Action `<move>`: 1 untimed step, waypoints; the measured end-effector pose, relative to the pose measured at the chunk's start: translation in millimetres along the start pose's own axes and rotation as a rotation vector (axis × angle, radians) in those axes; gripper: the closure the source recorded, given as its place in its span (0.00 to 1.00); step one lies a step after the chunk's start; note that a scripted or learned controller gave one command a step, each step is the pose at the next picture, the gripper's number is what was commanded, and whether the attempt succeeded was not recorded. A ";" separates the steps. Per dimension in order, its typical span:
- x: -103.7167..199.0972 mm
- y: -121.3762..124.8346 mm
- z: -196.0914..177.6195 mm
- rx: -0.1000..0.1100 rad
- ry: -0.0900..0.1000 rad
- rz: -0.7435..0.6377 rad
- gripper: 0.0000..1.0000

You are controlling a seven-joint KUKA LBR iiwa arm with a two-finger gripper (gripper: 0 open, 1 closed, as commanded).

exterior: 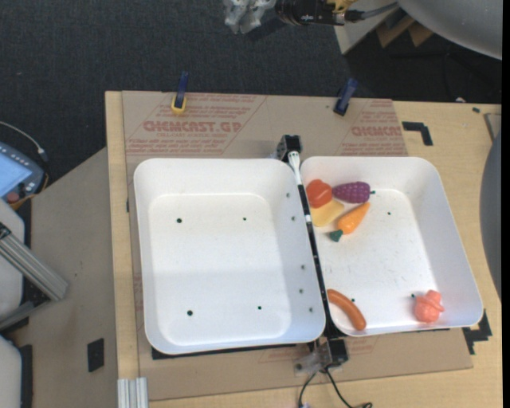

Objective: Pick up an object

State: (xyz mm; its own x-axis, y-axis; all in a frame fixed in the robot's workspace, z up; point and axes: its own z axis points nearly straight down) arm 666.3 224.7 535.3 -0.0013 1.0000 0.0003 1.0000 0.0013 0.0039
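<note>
Layout, L to R: left bin (pixel 151 239), white, shallow. Gripper (pixel 249 13) sits at 12 o'clock of the view, above the bench's far edge and well apart from both bins. It is blurred, so whether it is wide, narrow or holding anything: cannot tell.

Right bin (pixel 446 231) holds all candidate objs, apparently toy food.

- Cluster at 10 o'clock of right bin: red piece (pixel 319 192) touching yellow piece (pixel 327 213), both just beside the wall shared w/ the left bin. Purple piece (pixel 351 191) lies at 3 o'clock of the red one. Carrot (pixel 352 218) lies tilted, touching the yellow piece.
- Sausage (pixel 347 309) at 7 o'clock, near the rim.
- Pink piece (pixel 428 306) at 5 o'clock, well apart from the rest.

Handling (est.): items look like light, stiff, hollow plastic w/ a smooth, probably slippery skin. Not fragile. Rounded shapes may squirt out under a pinch.

Recommended grip:
- Pink piece is the easiest target: isolated, w/ clearance all round. Grasp across its middle.
- Sausage or carrot: close across the short axis at mid-length.
- Avoid red/yellow pieces; wall and neighbours crowd approach.
</note>
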 end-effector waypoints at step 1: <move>0.0 0.0 0.0 0.000 0.000 0.000 1.00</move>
State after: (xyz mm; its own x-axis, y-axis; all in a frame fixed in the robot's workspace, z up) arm 666.3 224.7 535.3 -0.0013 1.0000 0.0002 1.0000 0.0013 0.0038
